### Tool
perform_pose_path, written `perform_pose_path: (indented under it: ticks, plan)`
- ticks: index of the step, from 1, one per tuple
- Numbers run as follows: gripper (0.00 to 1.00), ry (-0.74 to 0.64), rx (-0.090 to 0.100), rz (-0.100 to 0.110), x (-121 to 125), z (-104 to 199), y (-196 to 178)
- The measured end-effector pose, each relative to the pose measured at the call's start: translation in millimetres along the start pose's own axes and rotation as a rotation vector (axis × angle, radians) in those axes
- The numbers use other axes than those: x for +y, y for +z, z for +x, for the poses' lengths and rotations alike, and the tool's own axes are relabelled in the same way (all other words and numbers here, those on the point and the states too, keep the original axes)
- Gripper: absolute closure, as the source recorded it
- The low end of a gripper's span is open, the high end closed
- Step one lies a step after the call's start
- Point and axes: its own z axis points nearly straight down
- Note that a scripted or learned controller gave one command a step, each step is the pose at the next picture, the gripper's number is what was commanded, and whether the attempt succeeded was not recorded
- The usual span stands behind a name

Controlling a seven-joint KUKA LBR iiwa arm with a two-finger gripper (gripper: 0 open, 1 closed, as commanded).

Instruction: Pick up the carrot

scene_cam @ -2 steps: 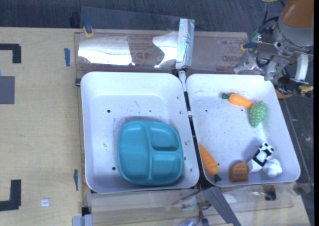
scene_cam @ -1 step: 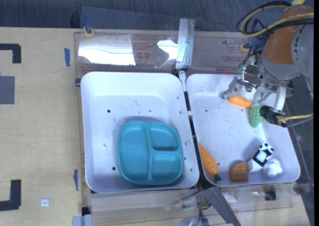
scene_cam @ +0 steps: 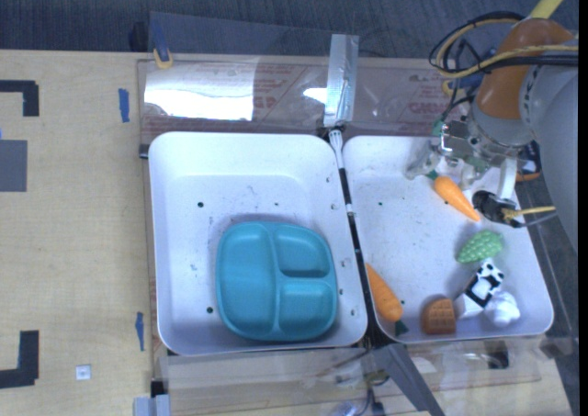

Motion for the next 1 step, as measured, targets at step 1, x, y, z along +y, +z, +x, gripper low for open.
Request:
perform_pose_path:
  ticks: [1]
  plan:
    - [1.0, -0.004, -0.002, -0.005, 1.6, 1.6, -12.2]
